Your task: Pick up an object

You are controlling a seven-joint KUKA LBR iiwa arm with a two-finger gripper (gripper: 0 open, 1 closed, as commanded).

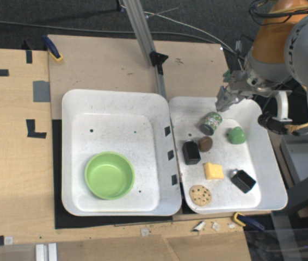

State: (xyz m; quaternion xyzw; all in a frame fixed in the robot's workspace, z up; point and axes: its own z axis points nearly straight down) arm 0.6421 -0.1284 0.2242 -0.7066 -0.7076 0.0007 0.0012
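Wooden bench (pixel 12 162) carries both bins. Nearest, at six o'clock in the right bin (pixel 271 200), lies a cookie (pixel 199 194); farther, at twelve, a can (pixel 211 123) with unreadable label, just beside the hand (pixel 223 102), whose grip I cannot tell.

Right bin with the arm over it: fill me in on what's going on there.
The grey KUKA arm reaches in from the right, and its gripper hangs over the far part of the right bin, just above a small can lying on its side. Nothing is between its fingers. Around the can lie a green lump, a brown ball, a black block, a yellow wedge, a cookie and another black block. The left bin holds a green bowl.
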